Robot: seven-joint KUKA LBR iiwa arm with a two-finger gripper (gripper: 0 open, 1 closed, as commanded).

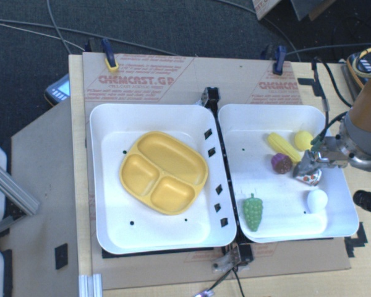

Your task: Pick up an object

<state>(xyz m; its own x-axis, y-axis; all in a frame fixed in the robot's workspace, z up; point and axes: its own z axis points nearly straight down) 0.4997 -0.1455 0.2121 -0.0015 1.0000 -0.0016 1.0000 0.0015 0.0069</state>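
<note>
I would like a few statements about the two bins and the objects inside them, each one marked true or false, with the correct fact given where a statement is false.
1. The yellow divided plate lies in the left bin. True.
2. The green grape bunch lies on the plate. False: it is in the right bin, near its front left corner.
3. The gripper is over the right bin. True.
4. The purple object is in the left bin. False: it is in the right bin, beside the yellow corn.
5. A white egg-like object lies in the right bin. True.
</note>
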